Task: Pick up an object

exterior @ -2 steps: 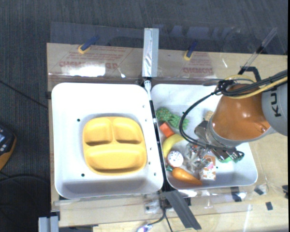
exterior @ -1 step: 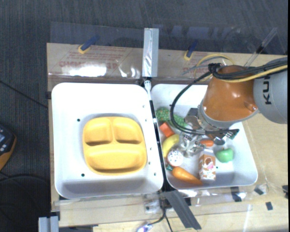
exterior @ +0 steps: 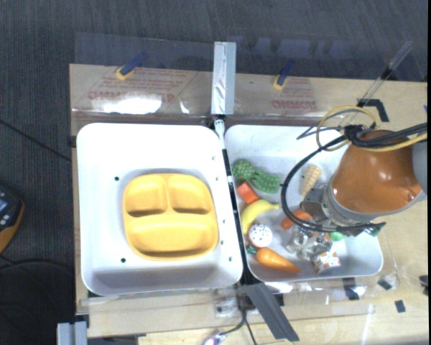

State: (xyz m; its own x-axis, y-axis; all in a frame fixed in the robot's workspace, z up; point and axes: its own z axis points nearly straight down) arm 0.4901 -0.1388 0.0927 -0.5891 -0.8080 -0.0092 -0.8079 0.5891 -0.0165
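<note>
Looking down, you see the pincer (exterior: 312,249) low in the right bin (exterior: 273,144), under the orange wrist band (exterior: 373,178); you cannot tell its state amid the clutter. Just left of it lies a carrot (exterior: 276,261), with a white spotted ball (exterior: 260,233) and a banana (exterior: 255,212) beyond. Up-left sits a green toy (exterior: 255,175). Far left, the other bin (exterior: 104,149) holds a yellow divided tray (exterior: 170,214).
</note>
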